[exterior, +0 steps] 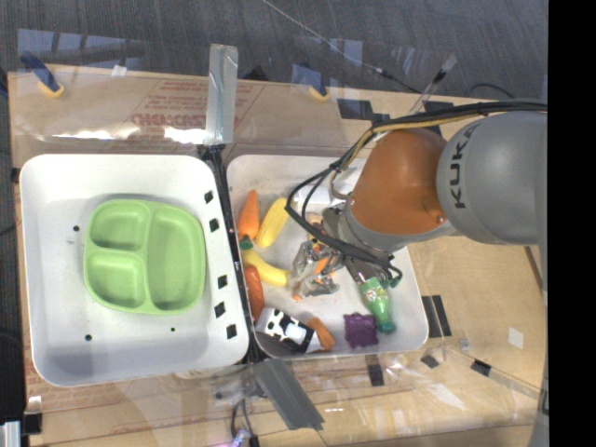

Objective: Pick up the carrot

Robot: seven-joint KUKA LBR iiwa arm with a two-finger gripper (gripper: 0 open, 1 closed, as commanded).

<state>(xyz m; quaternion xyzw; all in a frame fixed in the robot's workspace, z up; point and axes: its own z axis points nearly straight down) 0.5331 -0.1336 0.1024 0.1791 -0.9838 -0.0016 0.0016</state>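
The carrot (249, 214), a smooth tapered orange cone, lies at the right bin's (410, 287) far-left side beside a yellow corn cob (272, 222). The metal tool (317, 270) hangs over the bin's middle; whether it is wide or narrow, I cannot tell. A glossy green divided plate (145, 255) sits in the left bin (47, 250).

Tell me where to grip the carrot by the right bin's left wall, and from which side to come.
Grip the carrot across its thick orange middle, coming straight down from above. It lies lengthwise along the right bin's left wall, with a yellow corn cob close on its other side, so a sideways approach looks blocked. Set the fingers across its width; the gap towards the corn is tight.
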